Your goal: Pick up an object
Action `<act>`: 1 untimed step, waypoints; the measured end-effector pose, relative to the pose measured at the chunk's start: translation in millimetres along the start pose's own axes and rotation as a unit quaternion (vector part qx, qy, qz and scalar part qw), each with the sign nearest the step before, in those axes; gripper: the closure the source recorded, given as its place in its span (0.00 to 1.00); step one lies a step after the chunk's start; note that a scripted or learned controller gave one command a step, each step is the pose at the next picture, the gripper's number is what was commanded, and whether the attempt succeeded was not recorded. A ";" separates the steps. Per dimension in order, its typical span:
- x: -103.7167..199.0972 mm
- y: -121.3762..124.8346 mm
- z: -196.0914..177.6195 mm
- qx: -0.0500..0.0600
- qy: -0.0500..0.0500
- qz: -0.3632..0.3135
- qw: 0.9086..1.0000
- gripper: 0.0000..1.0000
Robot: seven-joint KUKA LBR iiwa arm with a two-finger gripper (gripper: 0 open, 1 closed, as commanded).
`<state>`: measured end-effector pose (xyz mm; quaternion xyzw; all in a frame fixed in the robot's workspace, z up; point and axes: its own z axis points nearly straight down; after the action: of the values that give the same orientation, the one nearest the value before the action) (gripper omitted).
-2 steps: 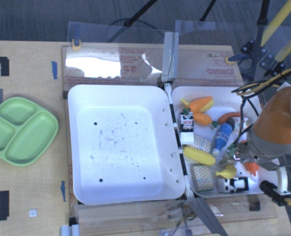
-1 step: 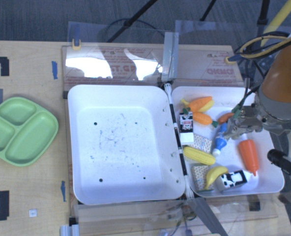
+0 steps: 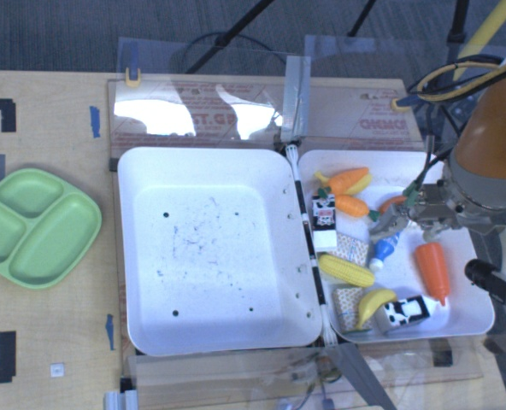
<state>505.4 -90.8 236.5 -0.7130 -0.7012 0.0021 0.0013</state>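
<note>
Right bin: we log toys clustered — carrots, corn, banana, small blue bottle. End effector hangs just above the bottle (finger spread: we cannot tell). Left bin beside; green plate on worktop.

one fixed camera looks down at a slant on the bench, taking in both white bins from moderate height, floor beyond its far edge.

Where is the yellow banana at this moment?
The yellow banana lies in the right white bin, near its front edge, between the yellow corn cob and black-and-white cow toy.
</note>
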 end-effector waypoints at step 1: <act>-35.9 -14.4 79.5 0.001 0.001 0.017 1.000 0.00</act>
<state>490.0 -126.5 157.1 -0.7245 -0.6893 0.0021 0.0026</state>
